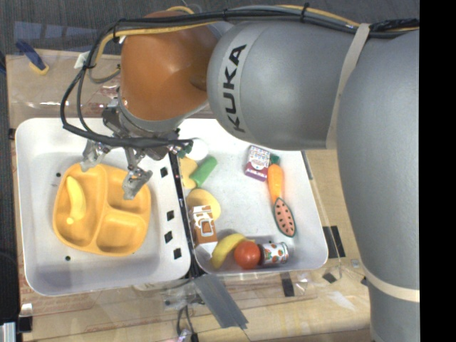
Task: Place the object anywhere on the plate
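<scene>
A yellow divided plate [114,234] lies in the left bin [35,262]. A yellow, banana-like object [75,201] rests in the plate's left compartment. My gripper [111,174] hangs over the plate's upper edge, just right of that object. Its fingers [133,184] are spread open, and I see nothing between them but the plate below. The orange wrist and grey arm hide the back of both bins.
The right bin [313,223] holds several toy foods: a green piece [205,169], a purple box [257,162], a carrot [275,180], a watermelon slice [285,217], a can [275,253], a tomato [247,255] and a banana [226,249]. The divider [179,212] separates the bins.
</scene>
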You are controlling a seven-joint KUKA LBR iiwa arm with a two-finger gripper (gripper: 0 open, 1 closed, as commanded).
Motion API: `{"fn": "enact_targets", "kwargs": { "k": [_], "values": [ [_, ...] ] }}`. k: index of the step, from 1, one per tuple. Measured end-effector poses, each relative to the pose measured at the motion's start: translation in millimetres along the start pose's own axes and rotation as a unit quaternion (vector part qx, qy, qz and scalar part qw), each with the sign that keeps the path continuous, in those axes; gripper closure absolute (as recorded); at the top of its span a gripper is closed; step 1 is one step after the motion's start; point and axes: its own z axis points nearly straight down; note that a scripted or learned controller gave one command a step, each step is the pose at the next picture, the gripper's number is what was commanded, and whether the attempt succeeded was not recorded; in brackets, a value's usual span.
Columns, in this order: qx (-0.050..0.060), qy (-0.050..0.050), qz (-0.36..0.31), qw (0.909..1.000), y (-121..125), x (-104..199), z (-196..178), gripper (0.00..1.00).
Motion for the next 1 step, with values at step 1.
{"fn": "enact_targets", "kwargs": {
  "k": [1],
  "values": [
    [-0.002, 0.005, 0.088, 0.9961, 33.9, -16.0, 77.7, 0.0]
  ]
}}
